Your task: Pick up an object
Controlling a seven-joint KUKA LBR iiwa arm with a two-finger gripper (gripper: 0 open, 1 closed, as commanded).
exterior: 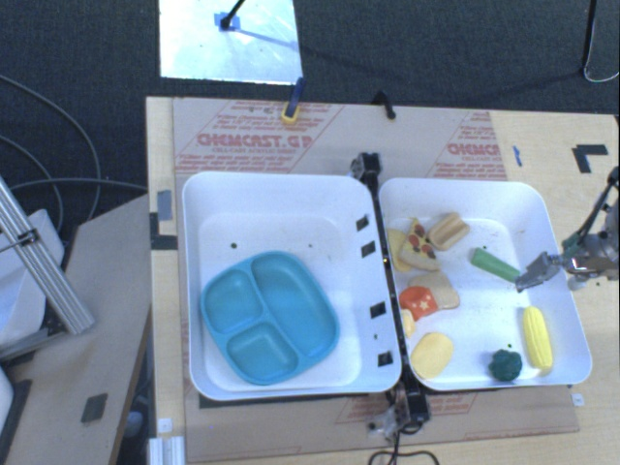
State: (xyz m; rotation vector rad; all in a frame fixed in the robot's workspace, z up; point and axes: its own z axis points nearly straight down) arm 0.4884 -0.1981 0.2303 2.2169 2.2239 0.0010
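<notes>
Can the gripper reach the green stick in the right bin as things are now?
Probably yes. The gripper hangs just to the right of the green stick inside the right bin, and nothing lies between them. The corn sits lower, out of the way.

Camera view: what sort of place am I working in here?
Likely a robotics lab test bench, not a kitchen: two white bins side by side on a board, toy food such as a corn cob, loose cables on dark carpet.
</notes>
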